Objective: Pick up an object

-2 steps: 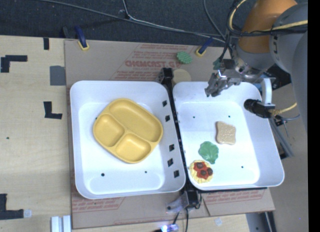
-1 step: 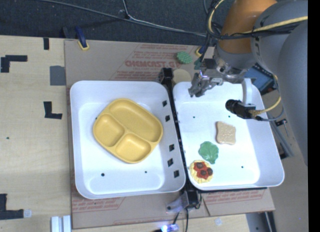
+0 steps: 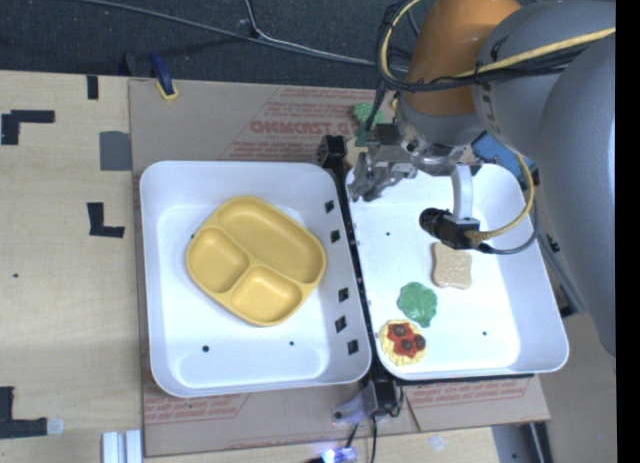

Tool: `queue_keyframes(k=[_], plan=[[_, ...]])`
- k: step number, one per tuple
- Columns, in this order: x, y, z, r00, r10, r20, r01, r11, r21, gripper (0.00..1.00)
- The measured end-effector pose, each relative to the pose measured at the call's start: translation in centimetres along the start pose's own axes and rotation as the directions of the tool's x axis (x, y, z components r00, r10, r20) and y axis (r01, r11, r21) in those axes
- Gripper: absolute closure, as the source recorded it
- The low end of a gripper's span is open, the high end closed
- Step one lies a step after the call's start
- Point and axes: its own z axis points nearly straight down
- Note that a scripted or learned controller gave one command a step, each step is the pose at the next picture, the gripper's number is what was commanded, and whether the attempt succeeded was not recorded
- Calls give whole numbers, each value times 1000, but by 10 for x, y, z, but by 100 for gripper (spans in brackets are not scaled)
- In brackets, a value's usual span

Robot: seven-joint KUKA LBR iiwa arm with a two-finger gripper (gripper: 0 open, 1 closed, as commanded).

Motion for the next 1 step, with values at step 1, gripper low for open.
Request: queue_keyframes(k=[1], plan=[[50,-17,-9,1000,0,0,0,1000,0,100]])
